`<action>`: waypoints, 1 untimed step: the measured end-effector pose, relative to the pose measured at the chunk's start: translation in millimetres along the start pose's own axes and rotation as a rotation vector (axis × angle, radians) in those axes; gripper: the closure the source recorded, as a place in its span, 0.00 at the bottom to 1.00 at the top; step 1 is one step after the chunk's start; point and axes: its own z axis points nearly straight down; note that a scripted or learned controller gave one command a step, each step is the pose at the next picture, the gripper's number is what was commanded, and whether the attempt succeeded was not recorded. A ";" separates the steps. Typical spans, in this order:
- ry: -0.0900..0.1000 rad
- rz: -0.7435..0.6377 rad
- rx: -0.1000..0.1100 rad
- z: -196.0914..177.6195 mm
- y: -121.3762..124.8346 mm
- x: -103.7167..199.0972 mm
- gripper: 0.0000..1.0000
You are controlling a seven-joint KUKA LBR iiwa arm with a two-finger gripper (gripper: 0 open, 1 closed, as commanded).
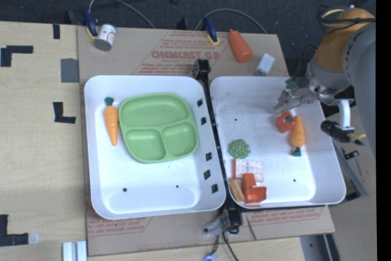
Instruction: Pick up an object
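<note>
Taking the green divided plate (160,126) as our landmark, we start at the edge nearest the camera: right of the plate and closer to us, in the near corner of the right bin (317,192), a red block (252,187) lies against a small printed packet (248,167), pieces that seem simply dropped there. Just beyond them, right of the plate, a green broccoli piece (239,148) sits alone on the bin floor. The plate itself lies flat in the left bin (98,192), and a toy carrot (111,121) lies along its left side, touching or nearly so. Far right of the plate, a red tomato-like toy (285,122) and a second carrot (297,133) rest side by side, touching. These look like the likeliest target, because the gripper (289,101) hangs just beyond the red toy, its fingers appearing spread and nothing between them. We judge the arm is lining up for a descent and nothing is picked up yet. Beyond the bins, on the cardboard-covered surface (177,58) farther than the plate, an orange bottle-shaped toy (240,46), a small grey cube (265,63) and a little can (105,36) lie out of play.
</note>
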 end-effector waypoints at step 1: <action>-0.001 0.000 0.001 0.3 -0.2 -0.1 0.00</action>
